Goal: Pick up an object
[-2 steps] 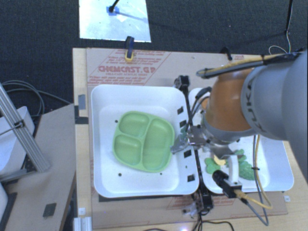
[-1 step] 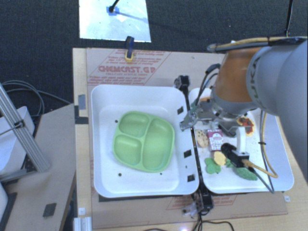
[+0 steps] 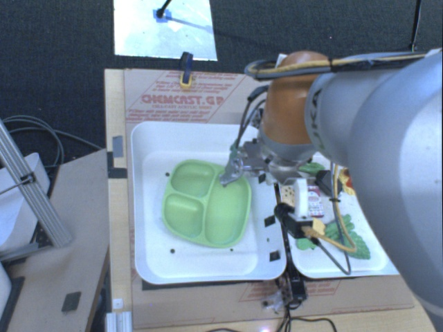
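Observation:
A pale green plate (image 3: 206,203) with three compartments lies flat in the left white bin (image 3: 156,254), slightly right of the bin's middle. My gripper (image 3: 230,173) reaches down from the right and sits at the plate's upper right rim, over the ridge between two compartments. Whether it touches the plate or has hold of the rim is not visible. The grey arm with its orange band (image 3: 287,109) hangs over the divide between the two bins.
The right bin (image 3: 377,267) is mostly hidden by the arm; a red and white packet (image 3: 315,203) and a green leafy item (image 3: 348,230) show in it. A cardboard sheet (image 3: 181,95) lies behind the bins. Bare bin floor surrounds the plate.

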`<act>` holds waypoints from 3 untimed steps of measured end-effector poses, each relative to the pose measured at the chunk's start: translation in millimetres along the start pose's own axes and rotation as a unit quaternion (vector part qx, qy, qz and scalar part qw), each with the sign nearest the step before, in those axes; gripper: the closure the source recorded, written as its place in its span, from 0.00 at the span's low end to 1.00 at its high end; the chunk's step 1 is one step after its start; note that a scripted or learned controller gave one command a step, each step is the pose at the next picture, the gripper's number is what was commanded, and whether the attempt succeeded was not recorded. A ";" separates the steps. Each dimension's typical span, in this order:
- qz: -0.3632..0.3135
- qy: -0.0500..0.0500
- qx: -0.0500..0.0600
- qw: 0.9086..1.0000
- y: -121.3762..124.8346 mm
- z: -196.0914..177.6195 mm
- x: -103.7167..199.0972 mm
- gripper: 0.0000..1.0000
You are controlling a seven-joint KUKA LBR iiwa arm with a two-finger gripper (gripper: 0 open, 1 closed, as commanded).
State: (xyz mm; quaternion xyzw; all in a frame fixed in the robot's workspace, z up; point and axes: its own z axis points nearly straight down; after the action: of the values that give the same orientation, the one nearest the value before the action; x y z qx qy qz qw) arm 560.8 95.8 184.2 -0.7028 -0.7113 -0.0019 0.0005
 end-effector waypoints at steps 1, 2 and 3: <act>0.000 0.000 0.001 1.000 40.4 68.0 98.2 0.00; 0.001 0.003 -0.007 1.000 17.6 -120.1 142.7 0.00; 0.002 0.002 -0.004 1.000 -19.2 -222.7 140.2 0.00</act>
State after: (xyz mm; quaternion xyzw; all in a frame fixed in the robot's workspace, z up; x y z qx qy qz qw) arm 539.5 235.0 407.4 -0.7045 -0.7096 -0.0062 -0.0015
